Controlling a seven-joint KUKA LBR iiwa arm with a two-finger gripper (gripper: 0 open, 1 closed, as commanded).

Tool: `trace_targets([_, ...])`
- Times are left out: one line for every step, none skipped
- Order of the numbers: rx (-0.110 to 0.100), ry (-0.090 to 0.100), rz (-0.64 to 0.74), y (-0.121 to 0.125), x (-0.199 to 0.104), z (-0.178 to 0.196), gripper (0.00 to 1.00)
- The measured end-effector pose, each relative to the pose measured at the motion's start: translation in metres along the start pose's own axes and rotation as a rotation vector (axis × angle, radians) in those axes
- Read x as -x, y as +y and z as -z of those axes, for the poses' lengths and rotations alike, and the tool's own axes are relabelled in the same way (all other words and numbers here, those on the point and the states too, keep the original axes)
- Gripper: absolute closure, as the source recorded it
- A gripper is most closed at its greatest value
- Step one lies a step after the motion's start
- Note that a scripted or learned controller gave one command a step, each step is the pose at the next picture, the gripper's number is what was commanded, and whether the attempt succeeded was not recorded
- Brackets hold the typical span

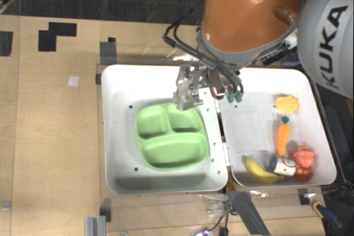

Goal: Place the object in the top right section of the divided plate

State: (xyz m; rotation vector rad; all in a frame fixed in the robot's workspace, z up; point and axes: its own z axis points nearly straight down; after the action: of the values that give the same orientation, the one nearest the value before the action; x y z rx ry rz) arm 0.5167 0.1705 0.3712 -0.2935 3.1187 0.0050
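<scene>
The plate (171,138) is smooth pale-green plastic with rounded corners, split by raised ridges into two small upper wells and one wide lower well. It lies flat in the left bin (119,119), a shallow white tray with soft, curved walls. The gripper (188,94), bare grey metal with a tangle of black cables above it, hangs over the plate's top right well, right at the bin's inner wall. Whether anything sits between its tips, or how they stand, cannot be told: the metal parts blur together there.

The right bin (251,130) holds toy foods along its right side and near corner. A ridged yellow corn (287,103) lies apart at the top. Below it are a tapered orange carrot (282,138) with a green tip, a curved yellow banana (260,171), and a lumpy pink-red piece (303,162). The glossy orange band (251,0) looms large above both bins.
</scene>
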Motion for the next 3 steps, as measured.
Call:
trace_targets([0.000, 0.000, 0.000, 0.000, 0.000, 0.000, 0.00])
trace_targets([0.001, 0.001, 0.447, -0.011, 0.057, -0.080, 0.00])
trace_targets([0.003, -0.009, 0.442, -0.010, 0.060, -0.067, 1.00])
